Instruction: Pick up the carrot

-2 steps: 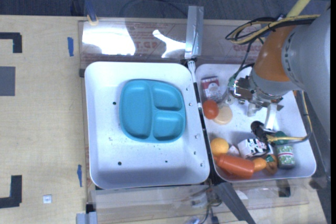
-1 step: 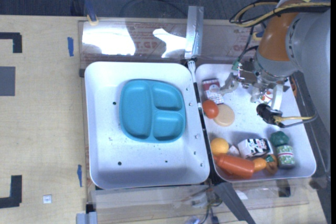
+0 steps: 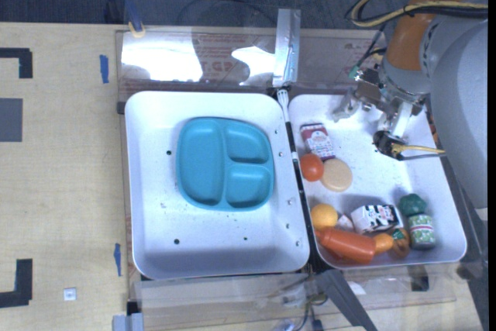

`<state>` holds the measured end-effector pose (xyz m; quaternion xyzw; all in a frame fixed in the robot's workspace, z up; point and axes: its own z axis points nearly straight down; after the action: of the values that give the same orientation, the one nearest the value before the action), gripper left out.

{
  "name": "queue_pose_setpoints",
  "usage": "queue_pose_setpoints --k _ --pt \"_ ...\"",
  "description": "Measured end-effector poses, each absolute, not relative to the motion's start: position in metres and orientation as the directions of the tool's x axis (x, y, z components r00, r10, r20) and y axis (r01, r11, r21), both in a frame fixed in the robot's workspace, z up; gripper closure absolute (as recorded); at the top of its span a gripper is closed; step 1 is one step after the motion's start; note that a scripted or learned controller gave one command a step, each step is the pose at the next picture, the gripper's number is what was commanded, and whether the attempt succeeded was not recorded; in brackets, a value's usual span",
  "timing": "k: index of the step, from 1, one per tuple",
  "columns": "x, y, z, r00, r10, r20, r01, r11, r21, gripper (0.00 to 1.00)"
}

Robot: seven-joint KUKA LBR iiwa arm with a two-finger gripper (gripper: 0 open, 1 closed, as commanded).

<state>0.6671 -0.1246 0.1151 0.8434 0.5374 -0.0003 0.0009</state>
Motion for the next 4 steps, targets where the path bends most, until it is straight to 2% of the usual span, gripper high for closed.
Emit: queue_pose_setpoints --k 1,2,3,4 --pt "0.662 -0.144 0.086 0.734 0.679 -0.016 0.679 -0.734 -0.032 0.00" --pt "0.667 -0.143 0.098 0.732 0.681 -0.003 0.681 -0.732 -0.006 1.00" --pt "0.668 -0.141 0.108 0.728 0.685 -0.004 0.685 -0.728 -0.006 1.00" --pt "0.654 -0.102 0.086 0.889 0.458 -0.001 0.458 -0.889 -0.002 1.00"
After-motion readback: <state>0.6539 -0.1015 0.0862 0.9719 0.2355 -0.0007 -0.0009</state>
